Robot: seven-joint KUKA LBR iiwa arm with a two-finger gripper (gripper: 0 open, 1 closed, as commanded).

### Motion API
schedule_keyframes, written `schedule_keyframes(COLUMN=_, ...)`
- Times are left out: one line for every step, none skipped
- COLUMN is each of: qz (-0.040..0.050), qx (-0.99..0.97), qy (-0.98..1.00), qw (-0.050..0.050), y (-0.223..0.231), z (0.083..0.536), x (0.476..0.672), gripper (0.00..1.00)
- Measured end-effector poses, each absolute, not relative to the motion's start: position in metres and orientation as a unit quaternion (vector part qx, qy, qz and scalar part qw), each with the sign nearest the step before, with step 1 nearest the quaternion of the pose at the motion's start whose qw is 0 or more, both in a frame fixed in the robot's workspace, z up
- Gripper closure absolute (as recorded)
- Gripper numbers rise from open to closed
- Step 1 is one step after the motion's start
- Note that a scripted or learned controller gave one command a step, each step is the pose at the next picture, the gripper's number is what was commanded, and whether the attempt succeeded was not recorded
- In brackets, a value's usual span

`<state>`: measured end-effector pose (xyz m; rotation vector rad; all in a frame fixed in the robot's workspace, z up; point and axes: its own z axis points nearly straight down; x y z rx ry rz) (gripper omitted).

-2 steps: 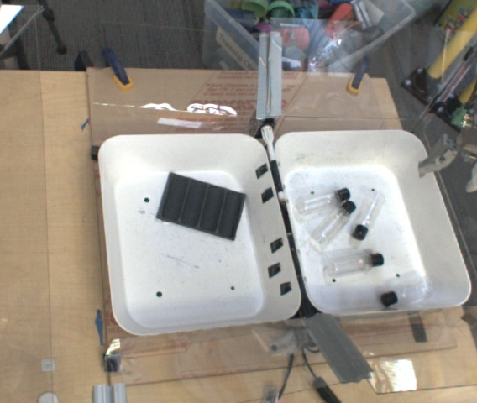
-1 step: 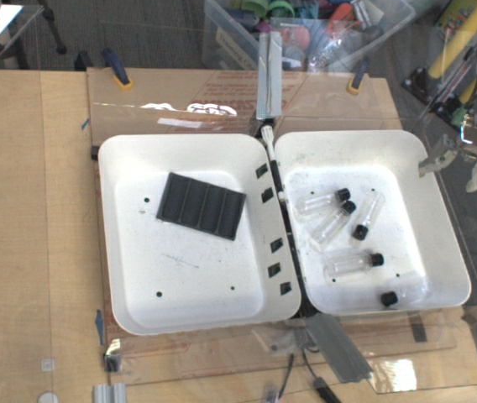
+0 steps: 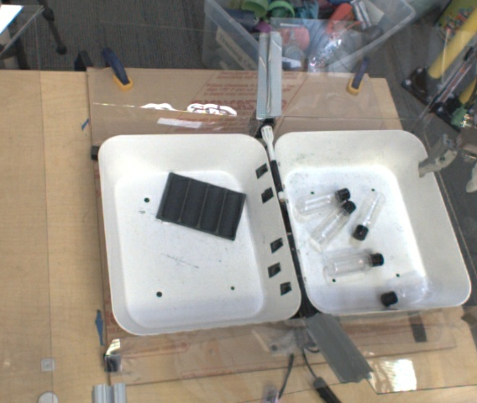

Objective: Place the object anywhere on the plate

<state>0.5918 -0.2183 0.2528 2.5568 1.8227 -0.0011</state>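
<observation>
A black ribbed plate (image 3: 201, 206) lies flat in the left white bin (image 3: 129, 300), toward its back. Several clear vials with black caps (image 3: 352, 263) are scattered in the right white bin (image 3: 448, 259); one of them (image 3: 388, 298) rests against the front right corner. My gripper (image 3: 453, 171) hangs at the right edge of the view, above the right bin's far right rim and clear of the vials. It is open, with nothing between its fingers.
A clear tub of colourful toys (image 3: 306, 11) stands behind the bins. A metal bar (image 3: 269, 74) runs back from the divider between the bins. Black clips (image 3: 274, 244) line that divider. Cardboard (image 3: 180, 91) and bare bench lie to the left.
</observation>
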Motion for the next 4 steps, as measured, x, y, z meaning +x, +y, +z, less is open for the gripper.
schedule_keyframes(qz=-0.0003, qx=0.814, qy=0.580, qw=0.001, y=-0.2183, z=0.2528, x=0.5918, gripper=0.00)
schedule_keyframes(qz=-0.0003, qx=0.814, qy=0.580, qw=0.001, y=-0.2183, z=0.2528, x=0.5918, gripper=0.00)
schedule_keyframes(qz=-0.0003, qx=0.814, qy=0.580, qw=0.001, y=-0.2183, z=0.2528, x=0.5918, gripper=0.00)
schedule_keyframes(qz=-0.0003, qx=0.814, qy=0.580, qw=0.001, y=-0.2183, z=0.2528, x=0.5918, gripper=0.00)
